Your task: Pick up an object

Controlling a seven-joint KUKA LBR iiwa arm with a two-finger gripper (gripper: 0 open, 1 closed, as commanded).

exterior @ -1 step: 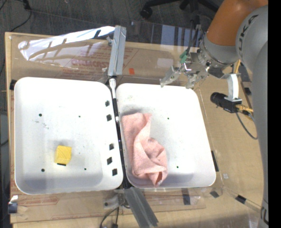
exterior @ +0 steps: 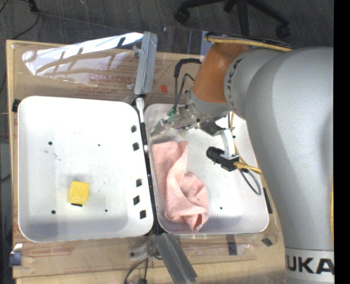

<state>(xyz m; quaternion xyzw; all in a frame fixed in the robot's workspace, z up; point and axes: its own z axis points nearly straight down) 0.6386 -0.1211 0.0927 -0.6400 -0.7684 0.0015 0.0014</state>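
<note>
Near the gripper [exterior: 176,122] lies one pink cloth [exterior: 181,185]; apart, one yellow block [exterior: 78,193].

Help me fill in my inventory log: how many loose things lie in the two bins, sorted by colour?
Yellow: 1, the yellow block in the left bin
Pink: 1, the pink cloth in the right bin
Total: 2
</note>
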